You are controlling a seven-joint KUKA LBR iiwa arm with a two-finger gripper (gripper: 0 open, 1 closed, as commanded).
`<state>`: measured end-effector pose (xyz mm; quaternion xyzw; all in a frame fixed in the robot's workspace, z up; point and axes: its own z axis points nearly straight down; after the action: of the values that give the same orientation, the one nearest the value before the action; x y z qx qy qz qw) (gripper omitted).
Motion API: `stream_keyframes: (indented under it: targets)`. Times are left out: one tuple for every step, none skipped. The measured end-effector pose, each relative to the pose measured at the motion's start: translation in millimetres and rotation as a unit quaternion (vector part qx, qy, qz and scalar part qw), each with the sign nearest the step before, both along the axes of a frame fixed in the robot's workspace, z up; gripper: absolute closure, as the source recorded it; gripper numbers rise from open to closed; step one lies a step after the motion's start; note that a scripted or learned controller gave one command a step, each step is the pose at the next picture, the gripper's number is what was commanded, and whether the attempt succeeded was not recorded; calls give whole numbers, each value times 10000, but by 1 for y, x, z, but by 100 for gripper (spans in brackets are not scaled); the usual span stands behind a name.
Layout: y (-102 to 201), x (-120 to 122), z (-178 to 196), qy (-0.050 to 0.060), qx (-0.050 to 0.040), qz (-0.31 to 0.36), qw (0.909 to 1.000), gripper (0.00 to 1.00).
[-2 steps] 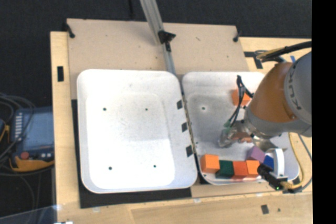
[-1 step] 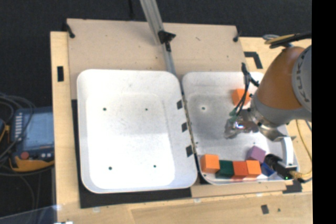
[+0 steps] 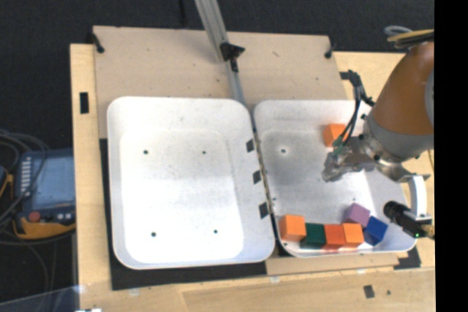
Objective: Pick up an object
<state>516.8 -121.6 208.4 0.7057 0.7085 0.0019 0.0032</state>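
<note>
You see the gripper (image 3: 335,166) low in the right bin (image 3: 292,129), finger state impossible to tell, a small orange block (image 3: 333,133) just beyond it, partly hidden, long axis unclear, other blocks (image 3: 333,231) along the near wall.

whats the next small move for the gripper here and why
Probably a short shift toward the orange block at the far side of the right bin, then a descent onto it. The gripper hovers just beside that block, which sits alone, while the other blocks crowd the near wall.
</note>
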Motion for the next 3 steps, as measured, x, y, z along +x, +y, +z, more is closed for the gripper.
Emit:
stream_keyframes:
  targets:
    - [47, 27, 14, 18, 15, 21, 10000, 100]
    - [105, 43, 12, 29, 19, 24, 10000, 100]
    - [153, 61, 26, 24, 18, 20, 10000, 100]
